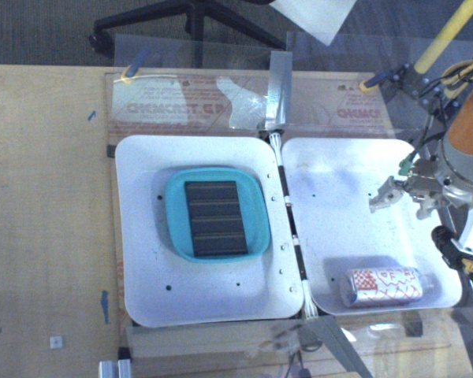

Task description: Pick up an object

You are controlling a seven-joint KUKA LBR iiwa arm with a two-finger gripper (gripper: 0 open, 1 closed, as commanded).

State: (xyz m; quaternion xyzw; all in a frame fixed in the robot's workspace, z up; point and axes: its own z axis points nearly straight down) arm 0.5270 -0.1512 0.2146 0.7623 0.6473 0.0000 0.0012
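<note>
Status: pick not yet made. The gripper [400, 193] hangs over the right bin [331, 172], near that bin's right edge and toward its far half, with nothing visible between its jaws. Whether the jaws are parted or closed cannot be told from this view; the metal parts there are too tangled to read.

The nearest candidate, a red-and-white patterned cylinder [385, 284], lies on its side by the right bin's near edge, well apart from the gripper. A second candidate, a teal tray [176, 211] holding a dark ridged block [215, 218], sits at the middle of the left bin [138, 235].

Judged remaining: approach, descent, closure on an object, and lift.
</note>
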